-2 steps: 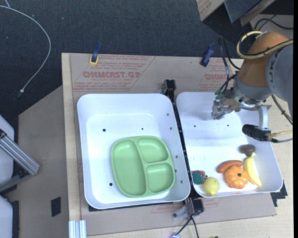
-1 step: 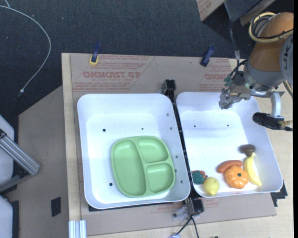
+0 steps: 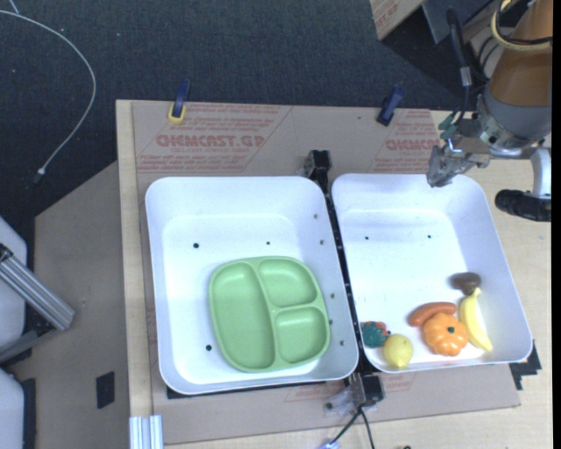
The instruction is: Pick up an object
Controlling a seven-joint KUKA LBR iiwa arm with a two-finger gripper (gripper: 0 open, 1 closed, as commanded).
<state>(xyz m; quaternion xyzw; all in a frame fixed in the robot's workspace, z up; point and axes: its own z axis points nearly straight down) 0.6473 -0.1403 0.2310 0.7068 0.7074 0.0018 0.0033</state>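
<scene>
Bench board [image 3: 263, 140] printed "CHEMCAST GP"; gripper [image 3: 441, 172] above right bin's [image 3: 412, 219] far rim.

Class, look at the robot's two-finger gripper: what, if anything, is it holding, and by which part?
Nothing: the gripper hangs above the right-hand white bin's far corner.

— What surrounds the table [image 3: 263, 131]?
— Dark carpeted floor [image 3: 219, 44] on its far and left sides, crossed by a thin white cable [image 3: 83, 61].
— And nearer?
— An aluminium rail [image 3: 35, 294] left of the table; a cardboard box [image 3: 399, 13] beyond its far right corner. Two clamps [image 3: 179, 101] grip its far edge.
</scene>
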